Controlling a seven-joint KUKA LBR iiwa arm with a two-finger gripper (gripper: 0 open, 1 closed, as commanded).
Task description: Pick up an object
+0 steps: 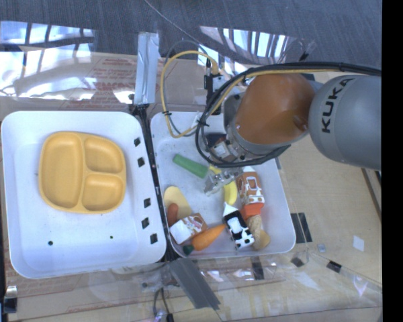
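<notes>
Risk of a missed grasp: the toys in the right bin [162, 146] are crowded toward its front edge, many touching, so a neighbour may be nudged or two pieces caught at once.
Risk of slipping: the yellow piece [230, 193] just below the gripper [215, 178] looks rounded and smooth, so it may be squeezed out sideways.
Jaws: how far they are parted cannot be told, being masked by the wrist and cables; nothing is seen held between them.
Likely target: the yellow piece is judged nearest, lying mid-bin against a red-and-white carton [250, 190].
Green stick [190, 166]: it lies alone toward the bin's back-left, just beside the gripper, and is judged the easier pick.
Front edge: a carrot [209, 237] and a black-and-white cow [238, 229] are seen.
Left bin [20, 200]: a yellow divided plate [82, 172] is carried, well apart from the arm.
</notes>
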